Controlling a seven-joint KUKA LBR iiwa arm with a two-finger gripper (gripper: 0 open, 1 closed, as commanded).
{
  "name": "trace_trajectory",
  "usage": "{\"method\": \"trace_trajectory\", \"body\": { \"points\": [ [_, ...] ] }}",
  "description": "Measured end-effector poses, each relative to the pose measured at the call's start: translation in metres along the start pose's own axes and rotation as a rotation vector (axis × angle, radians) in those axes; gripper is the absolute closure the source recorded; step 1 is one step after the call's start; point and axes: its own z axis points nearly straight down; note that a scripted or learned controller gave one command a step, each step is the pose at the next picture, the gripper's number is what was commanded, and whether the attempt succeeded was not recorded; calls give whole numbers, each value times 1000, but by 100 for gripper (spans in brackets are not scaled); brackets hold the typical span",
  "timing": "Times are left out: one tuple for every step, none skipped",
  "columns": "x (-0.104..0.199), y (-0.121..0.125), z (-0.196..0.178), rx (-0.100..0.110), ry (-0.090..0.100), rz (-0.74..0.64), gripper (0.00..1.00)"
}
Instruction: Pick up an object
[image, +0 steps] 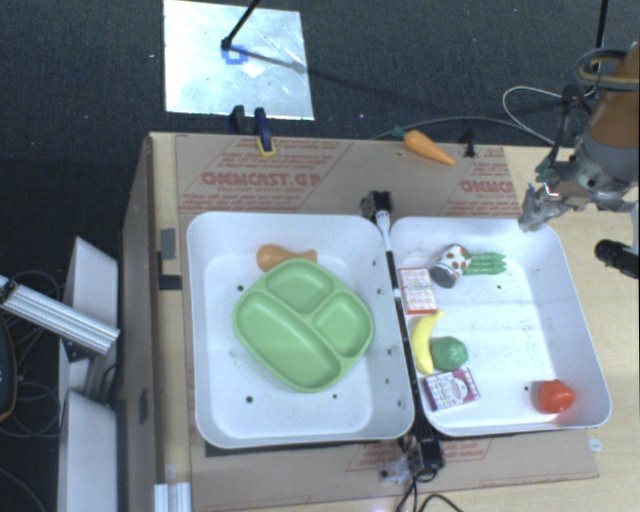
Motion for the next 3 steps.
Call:
{"method": "trace_trajectory", "body": {
  "points": [
    [1,0,1,2,1,0,0],
    [28,-1,118,5,2,-2,0],
    [27,0,106,0,0,-5,100]
  ]
}}
